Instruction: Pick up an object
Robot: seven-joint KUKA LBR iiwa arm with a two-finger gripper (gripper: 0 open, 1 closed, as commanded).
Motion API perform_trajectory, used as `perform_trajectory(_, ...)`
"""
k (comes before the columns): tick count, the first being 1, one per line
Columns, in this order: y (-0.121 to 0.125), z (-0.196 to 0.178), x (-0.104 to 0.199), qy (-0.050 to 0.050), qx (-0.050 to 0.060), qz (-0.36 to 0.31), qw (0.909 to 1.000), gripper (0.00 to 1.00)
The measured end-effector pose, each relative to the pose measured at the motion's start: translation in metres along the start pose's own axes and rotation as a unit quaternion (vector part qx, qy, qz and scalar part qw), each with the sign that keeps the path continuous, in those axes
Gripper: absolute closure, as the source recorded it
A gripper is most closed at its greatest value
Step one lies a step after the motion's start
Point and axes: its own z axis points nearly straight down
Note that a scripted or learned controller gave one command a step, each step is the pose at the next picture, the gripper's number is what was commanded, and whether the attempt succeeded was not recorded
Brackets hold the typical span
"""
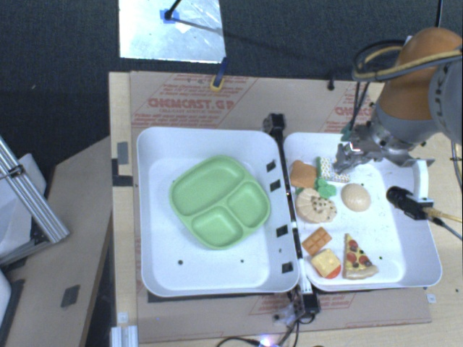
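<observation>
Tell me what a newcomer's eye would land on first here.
The pale green divided plate sits alone in the left bin. Toy foods crowd the right bin: a pizza slice near its front, a cookie by the divider. The end effector hangs over that bin's back edge.

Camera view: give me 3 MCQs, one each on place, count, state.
1. Where does the green tray lie?
A. left bin
B. right bin
C. on the bench outside the bins

2. How many compartments has the tray?
A. two
B. three
C. five

3. Where is the hand?
A. over the left bin
B. over the far part of the right bin, near the toy food
C. on the pizza slice

Key: 1 A, the tray sits in the left bin. 2 B, three hollows show. 3 B, the hand hangs by the bread piece and egg.
</observation>
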Motion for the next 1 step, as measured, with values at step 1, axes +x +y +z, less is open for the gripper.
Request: perform_trajectory(1, 0.0135, -0.0156, 0.0025, 0.0, -0.001, -0.002, 1.0, 1.0)
